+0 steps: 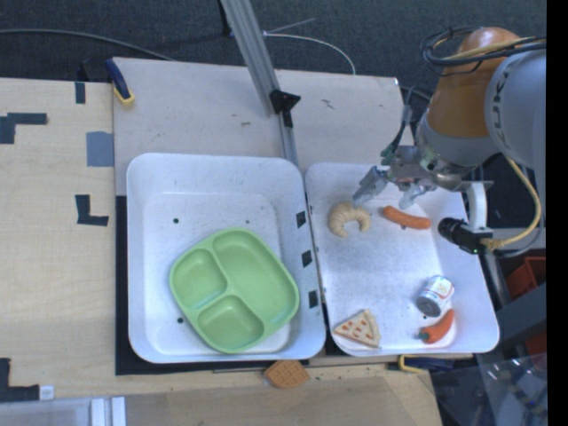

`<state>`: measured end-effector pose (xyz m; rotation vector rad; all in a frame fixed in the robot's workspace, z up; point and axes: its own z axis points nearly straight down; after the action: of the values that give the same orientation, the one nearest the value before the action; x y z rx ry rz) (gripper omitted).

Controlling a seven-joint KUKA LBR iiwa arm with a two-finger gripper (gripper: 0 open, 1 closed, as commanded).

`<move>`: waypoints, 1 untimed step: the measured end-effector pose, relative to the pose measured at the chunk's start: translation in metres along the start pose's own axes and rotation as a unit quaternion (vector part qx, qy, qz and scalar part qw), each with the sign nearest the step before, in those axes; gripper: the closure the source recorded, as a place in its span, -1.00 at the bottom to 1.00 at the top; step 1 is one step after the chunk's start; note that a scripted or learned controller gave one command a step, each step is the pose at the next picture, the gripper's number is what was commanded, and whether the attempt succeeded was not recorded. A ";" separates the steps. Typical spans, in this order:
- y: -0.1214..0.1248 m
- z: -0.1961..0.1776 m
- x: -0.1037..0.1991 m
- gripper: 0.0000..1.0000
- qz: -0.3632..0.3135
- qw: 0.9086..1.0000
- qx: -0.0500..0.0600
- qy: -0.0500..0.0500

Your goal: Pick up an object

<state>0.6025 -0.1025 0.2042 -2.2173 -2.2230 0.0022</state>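
Note:
In the right bin [390, 264] a tan croissant [349, 218] lies near the back left, with an orange sausage [406, 217] just to its right. My gripper [391, 190] hangs over the bin's back edge, above and between those two, its fingers spread open with nothing between them. Further forward in the same bin are a small silver can [434, 295], an orange-red pepper [438, 327] and a pizza slice [358, 329].
The left bin [151, 238] holds a green divided plate [233, 288]. A grey metal pole [253, 43] slants down to the seam between the bins. A round cookie [285, 374] lies on the bench in front of the bins.

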 end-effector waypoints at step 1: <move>0.000 0.000 0.000 -1.00 0.000 1.000 0.000 0.000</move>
<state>0.6025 -0.1026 0.2043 -2.2178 -2.2225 0.0018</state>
